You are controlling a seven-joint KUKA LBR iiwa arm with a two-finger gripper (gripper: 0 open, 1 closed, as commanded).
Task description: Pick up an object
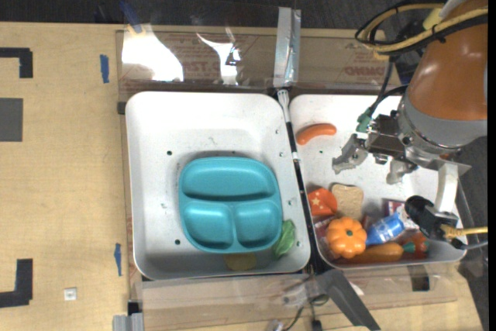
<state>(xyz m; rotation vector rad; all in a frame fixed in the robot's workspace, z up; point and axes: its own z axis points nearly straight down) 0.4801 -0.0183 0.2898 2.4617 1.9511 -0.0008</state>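
Note:
My gripper (pixel 370 165) hangs over the middle of the right bin (pixel 341 108), open, with nothing between its fingers. An orange sausage-shaped toy (pixel 316 132) lies just up and left of it. Below it, along the bin's near side, lies a crowded pile: a slice of bread (pixel 348 200), a red-orange piece (pixel 322 201), an orange pumpkin (pixel 346 236), a blue bottle (pixel 385 229) and a long orange carrot (pixel 378 252). The arm's grey and orange body hides the bin's right part.
The left bin (pixel 155 112) holds a teal divided plate (pixel 229 201), with a green toy (pixel 286 238) at its lower right corner. A raised divider (pixel 288 128) separates the bins. Cables loop above the arm at the top right.

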